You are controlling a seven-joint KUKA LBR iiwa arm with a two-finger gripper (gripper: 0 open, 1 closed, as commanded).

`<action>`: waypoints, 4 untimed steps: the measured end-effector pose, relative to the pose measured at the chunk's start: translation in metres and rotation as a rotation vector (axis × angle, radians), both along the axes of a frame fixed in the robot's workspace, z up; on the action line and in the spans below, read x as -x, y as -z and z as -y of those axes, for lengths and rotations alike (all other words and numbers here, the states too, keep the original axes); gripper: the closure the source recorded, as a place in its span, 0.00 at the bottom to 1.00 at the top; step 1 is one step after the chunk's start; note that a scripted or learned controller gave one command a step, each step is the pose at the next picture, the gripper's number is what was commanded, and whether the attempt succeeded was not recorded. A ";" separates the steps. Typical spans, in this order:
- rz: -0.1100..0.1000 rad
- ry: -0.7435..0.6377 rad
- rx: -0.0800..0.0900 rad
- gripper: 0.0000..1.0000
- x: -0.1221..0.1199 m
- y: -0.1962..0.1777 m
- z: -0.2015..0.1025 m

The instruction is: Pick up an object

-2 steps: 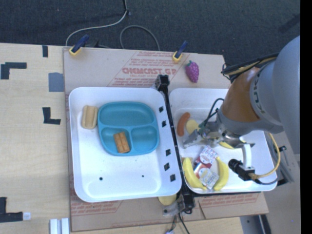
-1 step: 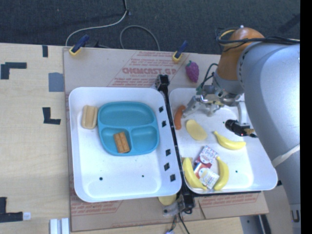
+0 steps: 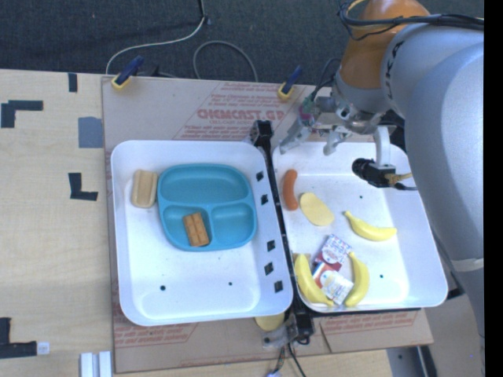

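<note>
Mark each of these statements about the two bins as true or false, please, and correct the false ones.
1. The blue tray lies in the left bin. True.
2. The waffle piece lies in the right bin. False: it lies in a compartment of the blue tray.
3. The hot dog lies in the right bin near the divider. True.
4. The end effector holds a banana. False: nothing shows between its fingers; it hangs above the right bin's far edge.
5. The snack packet lies between two bananas. True.
</note>
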State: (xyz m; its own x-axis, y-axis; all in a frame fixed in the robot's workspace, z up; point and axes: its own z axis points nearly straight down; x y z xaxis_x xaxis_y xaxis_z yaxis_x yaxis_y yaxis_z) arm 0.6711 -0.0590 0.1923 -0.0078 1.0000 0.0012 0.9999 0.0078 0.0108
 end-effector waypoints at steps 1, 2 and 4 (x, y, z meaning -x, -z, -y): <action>-0.014 0.016 0.005 0.00 0.084 -0.009 0.071; -0.012 0.003 0.001 0.00 0.045 0.010 0.030; -0.007 0.005 0.005 1.00 0.033 0.096 0.046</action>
